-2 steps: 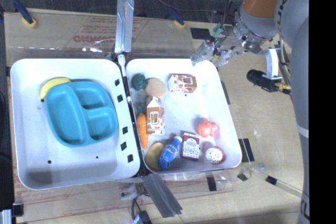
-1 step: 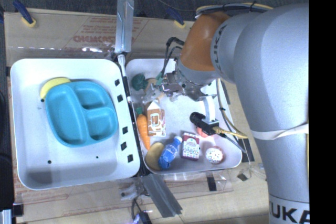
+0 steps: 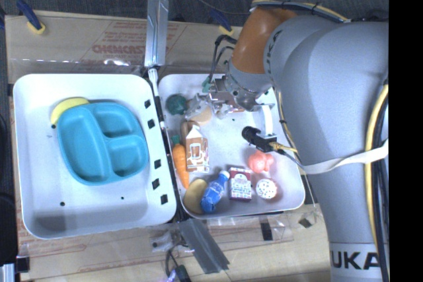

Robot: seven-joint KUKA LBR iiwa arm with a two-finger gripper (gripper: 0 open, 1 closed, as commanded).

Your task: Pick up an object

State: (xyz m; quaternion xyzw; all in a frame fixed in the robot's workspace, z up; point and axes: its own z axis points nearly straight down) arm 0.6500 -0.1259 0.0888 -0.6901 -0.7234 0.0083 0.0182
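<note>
Two white bins (image 3: 39, 208) on worktop; one blue tray (image 3: 102, 142), one carrot (image 3: 180, 165) below-left of gripper (image 3: 213, 97), long axis top-to-bottom. Finger state: can't tell.

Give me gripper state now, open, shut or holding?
Gripper: cannot be told; it sits low over the top of the right bin, beside a dark green ball.
</note>
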